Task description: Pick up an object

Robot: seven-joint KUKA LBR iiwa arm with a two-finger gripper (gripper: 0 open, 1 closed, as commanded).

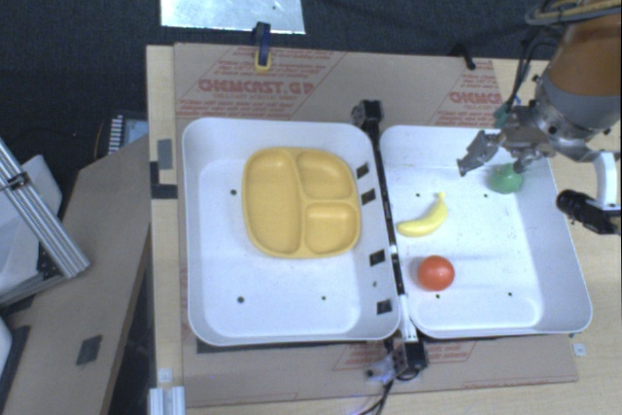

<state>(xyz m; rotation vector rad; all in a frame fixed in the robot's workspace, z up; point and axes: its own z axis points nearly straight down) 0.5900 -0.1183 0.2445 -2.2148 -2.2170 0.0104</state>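
The grey arm with its orange band reaches in from the right, and its metal claw (pixel 498 157) hangs over the upper part of the right shallow white plastic bin (pixel 554 301). Whether the claw is spread or pressed together I cannot tell. A small round green object (pixel 506 179) lies just below the claw tips, near the bin's upper right edge. A yellow plastic banana (pixel 425 219) lies near the bin's middle, towards its left wall, and a round red-orange tomato-like ball (pixel 436 272) sits below it. The 3 things lie apart, with bare white floor along the bin's lower and right edges. The left shallow white bin (pixel 209 296) carries a yellow 3-compartment plastic plate (pixel 299 202), with bare floor all round. Both bins rest on the cardboard-covered counter (pixel 292 78).
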